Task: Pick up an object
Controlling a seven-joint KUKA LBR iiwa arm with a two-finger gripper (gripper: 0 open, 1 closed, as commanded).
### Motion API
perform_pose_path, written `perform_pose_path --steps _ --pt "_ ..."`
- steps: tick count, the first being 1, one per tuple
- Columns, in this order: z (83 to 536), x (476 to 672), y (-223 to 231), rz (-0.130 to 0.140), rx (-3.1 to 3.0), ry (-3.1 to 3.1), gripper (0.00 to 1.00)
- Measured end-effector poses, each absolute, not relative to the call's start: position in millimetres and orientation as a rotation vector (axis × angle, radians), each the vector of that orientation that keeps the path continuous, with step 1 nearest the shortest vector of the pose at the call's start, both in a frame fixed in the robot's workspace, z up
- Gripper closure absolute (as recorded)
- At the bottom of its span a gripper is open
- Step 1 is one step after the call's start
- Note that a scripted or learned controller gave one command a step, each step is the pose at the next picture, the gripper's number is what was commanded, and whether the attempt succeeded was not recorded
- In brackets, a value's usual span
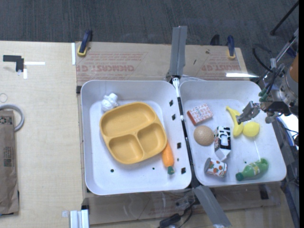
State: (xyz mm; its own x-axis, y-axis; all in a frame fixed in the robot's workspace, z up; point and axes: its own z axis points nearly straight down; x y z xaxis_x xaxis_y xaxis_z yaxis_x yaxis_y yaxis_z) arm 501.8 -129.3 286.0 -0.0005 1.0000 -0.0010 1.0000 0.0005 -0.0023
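Note:
My gripper [259, 116] hangs over the right side of the right bin [209, 91], entering from the right edge. Its fingers stand open with nothing between them. Just below it lies a yellow lemon [251, 129], and a banana [232, 116] is a little to its left. Further left in this bin are a red snack box [199, 113], a brown ball [204, 135] and a black-and-white carton [223, 140]. A patterned cup [215, 167] and a green bottle [252, 169] lie along the front.
The left bin [92, 141] holds a yellow divided plate [133, 132], a white crumpled object [109, 100] at its back and a carrot [168, 157] by the divider. A grey post [178, 51] stands behind the bins. Cables and a frame crowd the right edge.

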Motion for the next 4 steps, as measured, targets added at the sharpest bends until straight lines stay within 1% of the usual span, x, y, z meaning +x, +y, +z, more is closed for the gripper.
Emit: perform_pose_path --steps 1,2,3,4 --pt "142 565.4 -147 0.003 -2.117 -2.318 0.00" --pt "138 567.7 -158 0.000 -2.001 -2.423 0.00" --pt "90 480.3 -107 0.005 -2.444 -1.968 0.00" --pt "91 574.6 -96 0.004 -2.477 -1.931 0.00"
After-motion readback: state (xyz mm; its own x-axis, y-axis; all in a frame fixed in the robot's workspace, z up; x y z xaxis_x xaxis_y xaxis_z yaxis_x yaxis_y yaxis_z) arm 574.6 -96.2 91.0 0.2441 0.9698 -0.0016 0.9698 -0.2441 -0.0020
